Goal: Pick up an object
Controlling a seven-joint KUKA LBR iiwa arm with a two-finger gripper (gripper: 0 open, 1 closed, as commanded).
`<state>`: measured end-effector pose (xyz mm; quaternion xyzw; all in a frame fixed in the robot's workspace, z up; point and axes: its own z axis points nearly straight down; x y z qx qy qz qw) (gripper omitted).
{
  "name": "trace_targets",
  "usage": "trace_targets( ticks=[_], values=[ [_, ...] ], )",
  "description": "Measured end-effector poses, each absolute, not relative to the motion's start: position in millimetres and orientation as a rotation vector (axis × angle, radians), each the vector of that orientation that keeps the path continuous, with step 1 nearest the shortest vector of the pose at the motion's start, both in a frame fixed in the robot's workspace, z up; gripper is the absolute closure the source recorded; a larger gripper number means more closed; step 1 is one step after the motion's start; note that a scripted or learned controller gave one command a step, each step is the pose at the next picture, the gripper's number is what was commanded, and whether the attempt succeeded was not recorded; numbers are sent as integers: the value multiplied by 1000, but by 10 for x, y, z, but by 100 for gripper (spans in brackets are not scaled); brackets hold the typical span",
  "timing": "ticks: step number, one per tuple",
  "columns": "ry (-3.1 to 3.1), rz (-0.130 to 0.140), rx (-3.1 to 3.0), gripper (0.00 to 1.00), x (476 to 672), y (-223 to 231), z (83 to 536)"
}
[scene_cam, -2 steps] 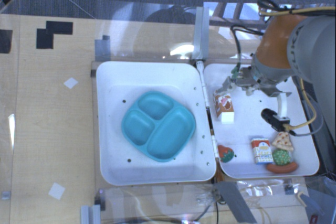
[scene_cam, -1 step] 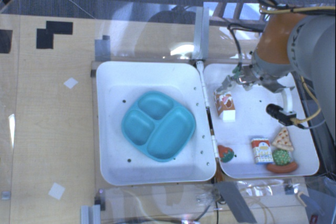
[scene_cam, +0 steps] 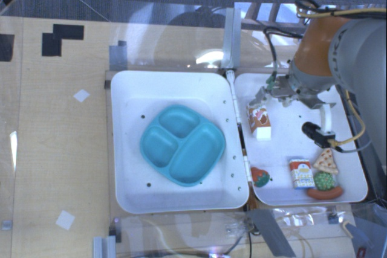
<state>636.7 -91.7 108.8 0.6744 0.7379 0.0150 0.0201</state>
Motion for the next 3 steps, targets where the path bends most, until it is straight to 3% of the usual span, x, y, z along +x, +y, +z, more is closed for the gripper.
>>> trace_targets(
  ticks=[3],
  values=[
    [2405,53,1939,0,6183,-876,1098]
  ],
)
